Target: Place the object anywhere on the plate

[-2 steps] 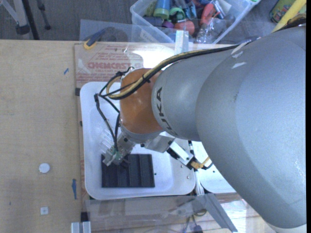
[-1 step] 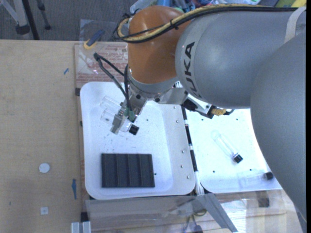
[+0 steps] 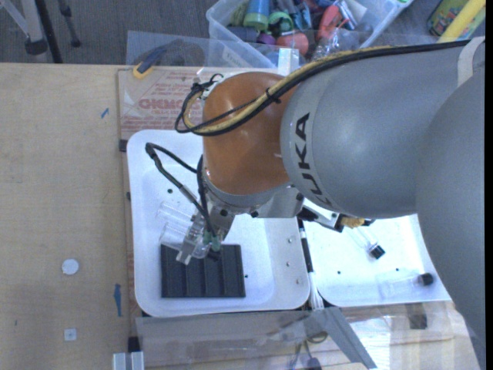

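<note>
Plate [image 3: 202,273], a dark ribbed slab, lies at the near end of the left bin [image 3: 146,230]. The gripper [image 3: 194,241] hangs just over the plate's far-left corner, and its see-through fingers make it impossible to tell whether they clasp anything. No object rests plainly on the plate, so the placing looks unfinished. A small dark piece [image 3: 376,250] lies in the right bin [image 3: 400,284].

A dark, ridged rectangular plate [image 3: 202,272] is seen lying flat at the near end of the left white bin [image 3: 146,206]; a clear object is seen blurred at the plate's upper-left corner.
</note>
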